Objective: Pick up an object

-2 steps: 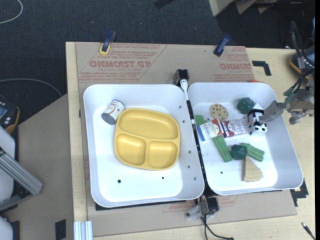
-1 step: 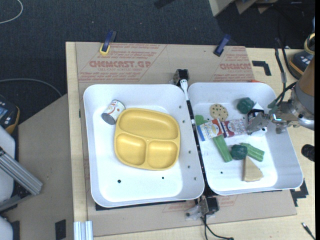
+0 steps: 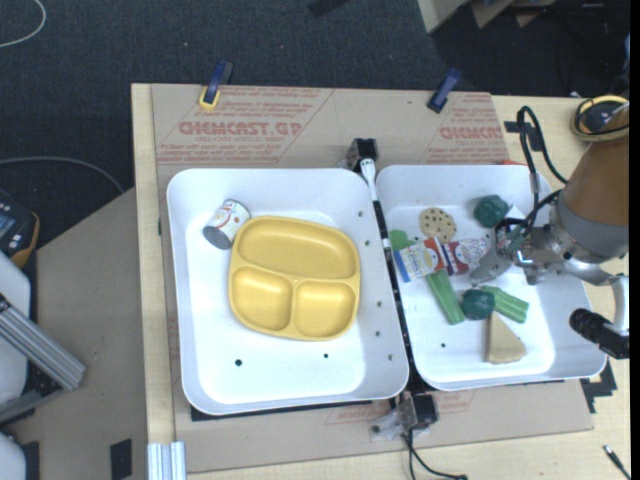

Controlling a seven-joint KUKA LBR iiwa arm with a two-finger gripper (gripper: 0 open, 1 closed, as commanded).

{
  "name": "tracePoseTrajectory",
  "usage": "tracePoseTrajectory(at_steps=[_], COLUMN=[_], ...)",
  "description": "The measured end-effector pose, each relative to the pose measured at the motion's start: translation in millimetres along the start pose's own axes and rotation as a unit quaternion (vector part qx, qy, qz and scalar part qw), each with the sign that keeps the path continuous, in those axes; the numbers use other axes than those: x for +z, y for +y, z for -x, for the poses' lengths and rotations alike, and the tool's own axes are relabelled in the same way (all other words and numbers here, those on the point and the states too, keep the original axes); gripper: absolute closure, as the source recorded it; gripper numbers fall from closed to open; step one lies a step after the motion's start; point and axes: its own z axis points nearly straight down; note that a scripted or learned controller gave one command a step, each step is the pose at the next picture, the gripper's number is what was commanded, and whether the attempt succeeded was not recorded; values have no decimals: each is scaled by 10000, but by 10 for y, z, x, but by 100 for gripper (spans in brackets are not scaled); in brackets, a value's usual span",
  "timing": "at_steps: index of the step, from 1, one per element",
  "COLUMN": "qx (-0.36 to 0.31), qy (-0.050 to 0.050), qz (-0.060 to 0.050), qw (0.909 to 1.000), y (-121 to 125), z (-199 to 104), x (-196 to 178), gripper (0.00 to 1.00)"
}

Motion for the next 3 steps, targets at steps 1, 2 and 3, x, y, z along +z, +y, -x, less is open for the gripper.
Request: tracePoseTrajectory(at_steps=[1,2,3], qx=[0,6,13], qy=[-12,-33,-36], qz=[26,74,76], qw=[10000,10000,10000], y=[-8,20,17], z=[-49,-36,-36], x=[615,618,523], gripper=[0,0,100])
